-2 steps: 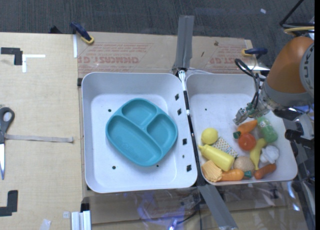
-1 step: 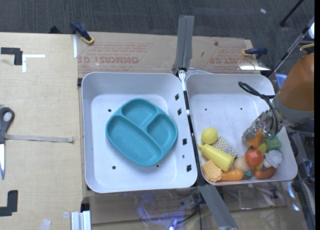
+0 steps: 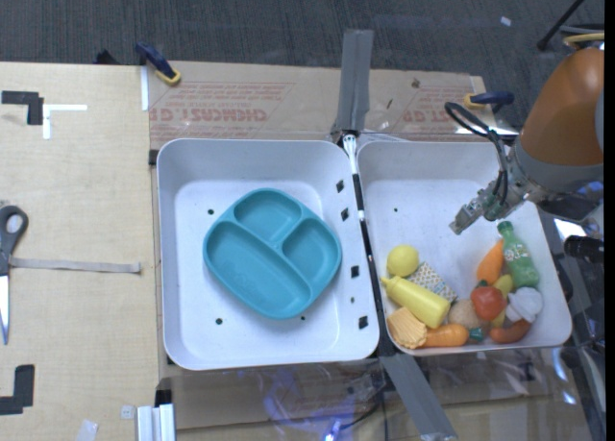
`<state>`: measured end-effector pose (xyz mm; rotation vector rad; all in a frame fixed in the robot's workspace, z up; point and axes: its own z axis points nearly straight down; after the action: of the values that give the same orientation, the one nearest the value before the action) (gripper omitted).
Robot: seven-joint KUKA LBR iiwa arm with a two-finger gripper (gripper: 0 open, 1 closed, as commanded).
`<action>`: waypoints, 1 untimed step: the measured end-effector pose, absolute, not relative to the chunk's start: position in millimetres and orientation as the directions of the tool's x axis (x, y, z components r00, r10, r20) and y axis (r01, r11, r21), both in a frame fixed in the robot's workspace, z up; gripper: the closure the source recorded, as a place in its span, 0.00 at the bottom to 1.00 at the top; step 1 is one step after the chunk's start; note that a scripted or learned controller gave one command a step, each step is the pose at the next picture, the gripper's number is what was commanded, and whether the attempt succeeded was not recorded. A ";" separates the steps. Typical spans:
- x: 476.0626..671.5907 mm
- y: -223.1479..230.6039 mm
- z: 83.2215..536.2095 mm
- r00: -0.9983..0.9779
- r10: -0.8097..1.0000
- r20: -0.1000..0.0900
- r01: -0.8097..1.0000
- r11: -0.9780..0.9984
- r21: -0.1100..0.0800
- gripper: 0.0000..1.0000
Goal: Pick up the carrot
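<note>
End effector (image 3: 468,217), finger state I cannot tell, above right bin (image 3: 423,165); I advise descending squarely over carrot (image 3: 490,262).

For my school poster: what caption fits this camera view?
Robot gripper hovers above toy food in the right bin, near the carrot; a blue plate sits left.

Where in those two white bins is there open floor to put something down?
Right bin: bare upper-left floor, between the divider and the gripper. Its lower half is crowded with toy food, carrot included. Left bin: bare margins around the blue tray.
</note>
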<state>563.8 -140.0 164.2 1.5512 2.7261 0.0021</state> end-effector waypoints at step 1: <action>563.8 -140.1 164.2 -0.511 0.860 -0.004 0.860 0.511 0.003 0.00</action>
<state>563.8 -140.1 164.2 1.5513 2.7262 0.0020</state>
